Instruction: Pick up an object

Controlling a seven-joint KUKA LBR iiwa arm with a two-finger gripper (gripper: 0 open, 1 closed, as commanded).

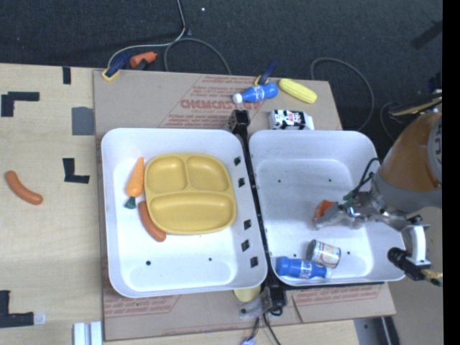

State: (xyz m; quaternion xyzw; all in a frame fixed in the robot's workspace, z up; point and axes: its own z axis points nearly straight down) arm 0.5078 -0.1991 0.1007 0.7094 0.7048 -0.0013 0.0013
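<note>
While the arm is reaching in from the right, the work is standing at the approach-and-grasp step; nothing is lifted yet, by the look of the scene.

Farthest left of the pincer, a sausage (pixel 23 187) is lying on the table (pixel 43 264), well apart from both bins. Nearer, in the left bin (pixel 180 272), a carrot (pixel 135 177) and a second sausage (pixel 152 222) are lying against the left edge of a yellow divided plate (pixel 190 193). All of these are well to the left of the pincer, across the divider.

Beyond the bins, up and left of the pincer, a blue bottle (pixel 256 94), a yellow corn cob (pixel 297 90) and a small black-and-white carton (pixel 290 119) are resting on the cardboard.

In the right bin (pixel 309 153), the pincer (pixel 332 215) is sitting low over the floor, its tip touching or just beside a small orange-red object (pixel 324 208). Whether the pincer is released or clenched cannot be told, and the object is not visibly held. Below the pincer, a silver can (pixel 324 252) is lying near, and a blue bottle-like item (pixel 300 268) is lying just below and left of the can.

The orange-red object is the likely target. The next move is calling for a confirmed closure on it, then a straight vertical lift clear of the can. If the object stays on the bin floor, the grasp is failing and a fresh approach is required.
</note>
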